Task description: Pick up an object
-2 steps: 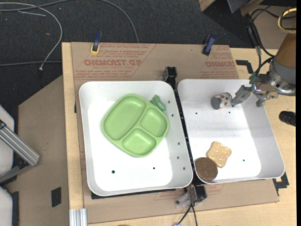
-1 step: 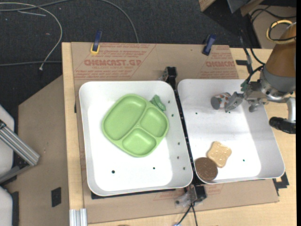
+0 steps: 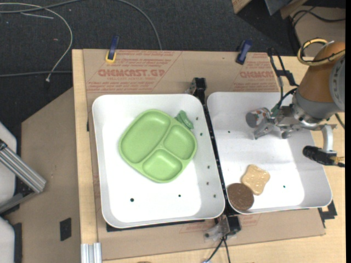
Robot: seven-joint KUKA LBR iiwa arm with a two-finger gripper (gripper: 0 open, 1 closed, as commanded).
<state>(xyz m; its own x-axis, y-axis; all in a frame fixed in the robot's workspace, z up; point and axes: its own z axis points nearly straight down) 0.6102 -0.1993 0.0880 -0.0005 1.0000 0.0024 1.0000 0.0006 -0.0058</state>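
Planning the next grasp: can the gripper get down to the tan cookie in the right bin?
Probably yes. The gripper hovers in the same bin, and the tan cookie lies uncovered, though the brown disc touches its edge.

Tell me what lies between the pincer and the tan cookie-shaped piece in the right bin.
Bare white floor of the right bin, seen from the overhead camera view, separates the pincer from the tan cookie-shaped piece.

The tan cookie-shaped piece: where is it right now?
The tan cookie-shaped piece lies in the right bin, near its front edge, touching the brown disc at its lower left, well below the end effector.
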